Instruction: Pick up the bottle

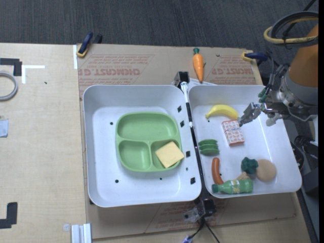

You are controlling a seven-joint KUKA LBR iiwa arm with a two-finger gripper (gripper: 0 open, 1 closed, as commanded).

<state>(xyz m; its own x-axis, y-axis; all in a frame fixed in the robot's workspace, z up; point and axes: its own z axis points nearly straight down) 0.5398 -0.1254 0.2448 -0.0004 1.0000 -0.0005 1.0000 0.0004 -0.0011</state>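
I start nearest the camera, at the bottle [232, 187]: green, lying on its side against the near wall of the right bin [283, 186]. I take it as my landmark. Touching its right end sits a broccoli [248, 165], with a tan potato-like lump [266, 170] just beside that. Left of and just behind the bottle lies a sausage [216, 169], and behind that a green ridged piece [208, 147]. Farther back from the bottle are a small red-printed box [232, 133] and then a banana [221, 111].

My claw [247, 116] hangs well behind the bottle, over the far half of the bin, near the box and banana. It carries nothing that I can see; whether it stands wide or narrow I cannot tell from this angle.

I judge I am in the approach step, with no grasp made. The next move calls for bringing the claw toward the near wall, squaring it across the bottle's short axis, and descending mid-body. The wall and the broccoli crowd the bottle, so clearance looks tight.
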